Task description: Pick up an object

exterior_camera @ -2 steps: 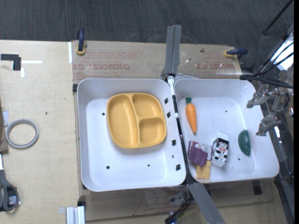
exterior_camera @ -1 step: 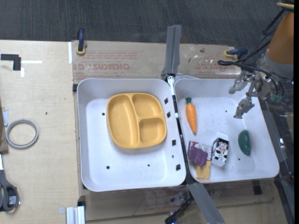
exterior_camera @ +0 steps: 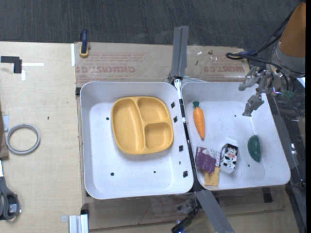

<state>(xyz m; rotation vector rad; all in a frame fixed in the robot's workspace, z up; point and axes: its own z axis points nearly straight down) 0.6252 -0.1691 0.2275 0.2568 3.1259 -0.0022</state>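
Risks first:
- Nearest target looks like the dark green oval piece (exterior_camera: 254, 148), well right of the carrot (exterior_camera: 198, 121) and lower in frame. Rounded and smooth by the look of it, so likely to squirt out of a pinch if the close lands off-centre.
- Sits close to the right wall of the right bin (exterior_camera: 272, 178), far side from the carrot. Could clip the wall on descent and stall or skew the grasp.
- Cluster below and just right of the carrot: purple packet (exterior_camera: 206, 159) touching a cow-print carton (exterior_camera: 229, 158), on top of a tan scrap (exterior_camera: 211, 178). Could grab two at once, or just nudge the pile.
- Carrot lies alone, lengthwise along the divider, tip down. Tapered, so may slide out toward the thin end.

Gripper (exterior_camera: 244, 100): up and right of the carrot, above the bin floor near the back right corner. Appears spread open, nothing between the fingers (exterior_camera: 250, 106), touching nothing visible. No object picked yet, all still on the bin floor.
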